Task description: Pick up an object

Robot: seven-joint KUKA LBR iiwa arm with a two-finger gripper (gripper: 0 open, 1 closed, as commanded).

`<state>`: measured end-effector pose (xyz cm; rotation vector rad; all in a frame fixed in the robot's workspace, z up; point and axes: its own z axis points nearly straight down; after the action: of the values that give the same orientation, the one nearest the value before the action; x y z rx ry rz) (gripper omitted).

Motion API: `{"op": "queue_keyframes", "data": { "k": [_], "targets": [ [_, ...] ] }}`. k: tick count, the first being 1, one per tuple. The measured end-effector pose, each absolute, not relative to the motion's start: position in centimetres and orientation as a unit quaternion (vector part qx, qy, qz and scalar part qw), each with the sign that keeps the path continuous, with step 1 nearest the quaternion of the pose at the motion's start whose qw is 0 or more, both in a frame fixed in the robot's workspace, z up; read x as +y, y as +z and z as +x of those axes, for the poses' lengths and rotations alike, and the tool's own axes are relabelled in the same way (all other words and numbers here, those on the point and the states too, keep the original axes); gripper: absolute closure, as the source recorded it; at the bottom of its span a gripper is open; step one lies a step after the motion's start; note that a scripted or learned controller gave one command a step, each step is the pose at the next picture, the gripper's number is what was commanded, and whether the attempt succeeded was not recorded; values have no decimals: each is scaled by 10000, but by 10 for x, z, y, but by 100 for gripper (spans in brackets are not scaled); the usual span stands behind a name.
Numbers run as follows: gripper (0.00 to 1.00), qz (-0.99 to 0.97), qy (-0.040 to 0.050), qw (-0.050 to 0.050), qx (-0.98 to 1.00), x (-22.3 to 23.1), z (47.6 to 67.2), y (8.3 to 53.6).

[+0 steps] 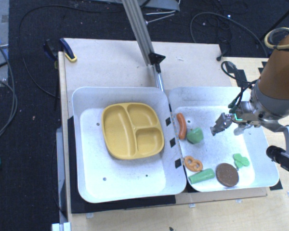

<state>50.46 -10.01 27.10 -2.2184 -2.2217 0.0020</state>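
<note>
1. Left bin (86,177): shallow, white, lying just left of the right bin, rims touching. It carries one yellow divided tray (133,130), flat and compartments up, likely there as a place to set picked items.
2. Right bin (260,179): the landmark for all that follows; it carries the pickable items.
3. Hot dog (182,125): against the right bin's left wall, lying lengthwise along it.
4. Green block (195,135): just right of the hot dog, touching or nearly so.
5. Pretzel (193,164): near the bin's lower left corner.
6. Green cylinder (201,176): just below the pretzel, on its side.
7. Brown disc (227,174): along the bin's lower edge, right of the cylinder.
8. Small green piece (241,160): just above and right of the disc.
9. Gripper (220,125): over the bin's upper middle, above bare floor, nothing between its fingers; whether they are apart or together, I cannot tell. The green block is the closest candidate.
10. Setting: pale wooden bench (111,64) on dark flooring strewn with cables; a metal pole (139,25) rises behind the bins.
</note>
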Motion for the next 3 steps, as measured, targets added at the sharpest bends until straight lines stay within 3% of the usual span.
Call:
{"op": "queue_keyframes", "data": {
  "k": [1, 3],
  "targets": [
    [0, -7065, 2, 3, -7077, -100, 505, 272],
    [0, -7074, 15, 23, -7069, -93, 509, 175]
  ]
}}
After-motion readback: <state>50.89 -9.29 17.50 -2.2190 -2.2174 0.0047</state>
